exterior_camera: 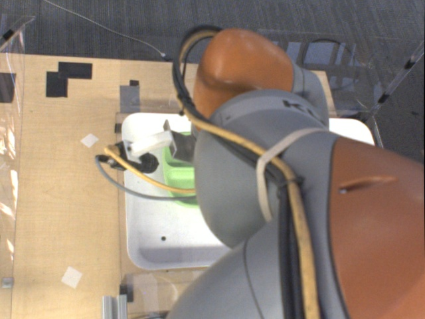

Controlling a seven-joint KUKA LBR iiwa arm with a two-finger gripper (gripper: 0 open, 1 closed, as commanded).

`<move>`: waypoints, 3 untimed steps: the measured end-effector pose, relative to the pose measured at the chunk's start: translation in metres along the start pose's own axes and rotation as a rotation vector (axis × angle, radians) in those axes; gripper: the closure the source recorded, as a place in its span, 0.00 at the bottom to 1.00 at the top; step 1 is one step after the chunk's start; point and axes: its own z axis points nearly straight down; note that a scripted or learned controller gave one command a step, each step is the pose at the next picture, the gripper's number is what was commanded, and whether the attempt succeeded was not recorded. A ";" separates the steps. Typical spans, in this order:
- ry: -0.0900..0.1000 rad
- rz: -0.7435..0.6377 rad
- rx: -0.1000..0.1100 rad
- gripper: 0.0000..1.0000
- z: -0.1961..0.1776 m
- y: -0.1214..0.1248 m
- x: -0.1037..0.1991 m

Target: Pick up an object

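My gripper [178,146] is low over the far part of the left white bin [153,238], its white wrist housing [145,141] pointing left. Directly beneath and in front of it lies a bright green object [178,177] on the bin floor, partly hidden by the arm. The gripper's dark tip sits at the green object's far edge; whether they touch is not clear. The large grey and orange arm [265,178] covers the middle and right of the view and hides the rest of the bin's contents.
Yellow and grey cables [126,168] loop from the wrist over the bin's left rim. A corner of the right bin [352,128] shows behind the arm. The wooden bench [60,198] left of the bin carries black markers and small white tags.
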 end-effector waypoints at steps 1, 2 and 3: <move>0.001 -0.209 0.000 1.00 0.036 -0.002 0.000; 0.005 -0.685 0.000 1.00 -0.030 0.002 0.015; -0.008 -0.454 0.000 1.00 0.147 -0.001 -0.003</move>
